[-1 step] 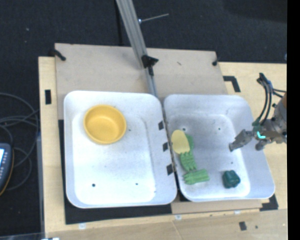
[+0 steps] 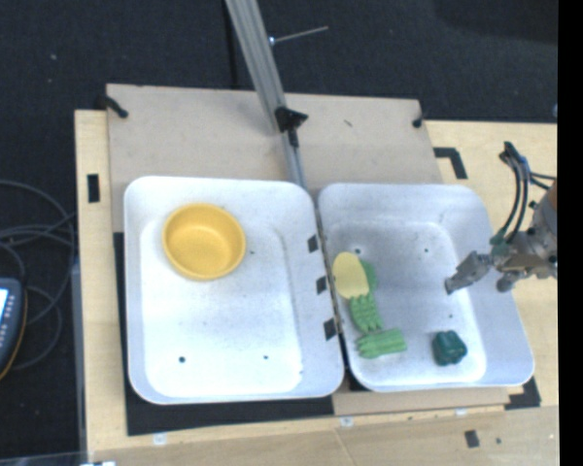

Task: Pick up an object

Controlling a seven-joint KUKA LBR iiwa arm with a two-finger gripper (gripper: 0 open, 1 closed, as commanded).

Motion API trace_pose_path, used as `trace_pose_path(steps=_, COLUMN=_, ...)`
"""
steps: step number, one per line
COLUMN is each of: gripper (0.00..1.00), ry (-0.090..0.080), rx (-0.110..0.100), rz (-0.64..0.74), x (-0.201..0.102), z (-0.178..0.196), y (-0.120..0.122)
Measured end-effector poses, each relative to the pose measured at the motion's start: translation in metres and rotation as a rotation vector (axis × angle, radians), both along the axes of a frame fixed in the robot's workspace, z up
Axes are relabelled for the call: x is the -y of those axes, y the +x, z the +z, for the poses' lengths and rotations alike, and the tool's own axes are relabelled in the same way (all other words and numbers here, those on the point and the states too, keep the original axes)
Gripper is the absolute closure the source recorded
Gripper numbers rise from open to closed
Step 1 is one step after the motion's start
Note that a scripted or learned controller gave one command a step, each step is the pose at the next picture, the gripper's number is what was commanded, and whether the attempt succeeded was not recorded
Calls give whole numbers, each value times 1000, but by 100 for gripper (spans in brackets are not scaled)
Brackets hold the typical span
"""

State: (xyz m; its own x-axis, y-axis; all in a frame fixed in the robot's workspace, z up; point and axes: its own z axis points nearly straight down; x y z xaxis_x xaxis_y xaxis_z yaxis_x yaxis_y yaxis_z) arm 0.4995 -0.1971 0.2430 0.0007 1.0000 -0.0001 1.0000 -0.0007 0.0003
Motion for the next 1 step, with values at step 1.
trace_pose_path(steps=1, gripper=0, ry=1, rx=-4, rz=0, x=-2, z=-56, y=-10)
